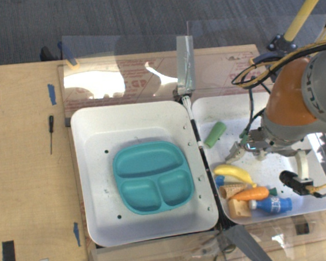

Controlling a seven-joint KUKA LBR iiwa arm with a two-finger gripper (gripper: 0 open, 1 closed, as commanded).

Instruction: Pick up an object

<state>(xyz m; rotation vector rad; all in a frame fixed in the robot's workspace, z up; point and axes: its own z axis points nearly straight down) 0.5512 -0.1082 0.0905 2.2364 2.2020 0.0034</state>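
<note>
A wooden bench point(24, 188) carries two shallow white bins side by side. The left bin point(88, 135) holds one teal plate point(152, 176) with three compartments, lying flat near its middle. The right bin point(320, 197) holds five small things: a green cylinder point(215, 133) near its upper left, a yellow banana point(232, 173) lower down, an orange carrot point(250, 194) just below the banana, a tan block point(236, 207) at the bin's lower left, and a blue bottle point(272, 205) beside it. One grey arm point(299, 104) with an orange band reaches in from the right over the right bin, its jaws point(243, 146) low, above the banana; whether they are apart or together cannot be told.
</note>
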